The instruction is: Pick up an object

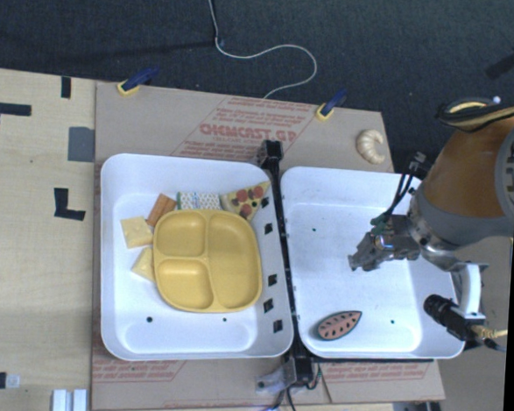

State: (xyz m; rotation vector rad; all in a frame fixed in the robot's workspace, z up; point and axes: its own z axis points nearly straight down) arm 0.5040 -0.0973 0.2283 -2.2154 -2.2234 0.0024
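Note:
A brown oval object with dark spots (pixel 338 324) lies near the front edge of the right bin (pixel 326 216). My gripper (pixel 367 256) hangs over the right half of that bin, up and to the right of the oval object and apart from it. Nothing shows between its fingers. In the left bin (pixel 119 234) sits a yellow divided plate (pixel 207 260), with several small flat pieces (pixel 137 232) tucked around its left and far edges.
A pale lumpy object (pixel 373 146) lies on the cardboard beyond the right bin. Blue and yellow clips (pixel 332 101) hold the cardboard's far edge. A black divider (pixel 277 237) runs between the bins. A white cable (pixel 250 52) loops at the back.

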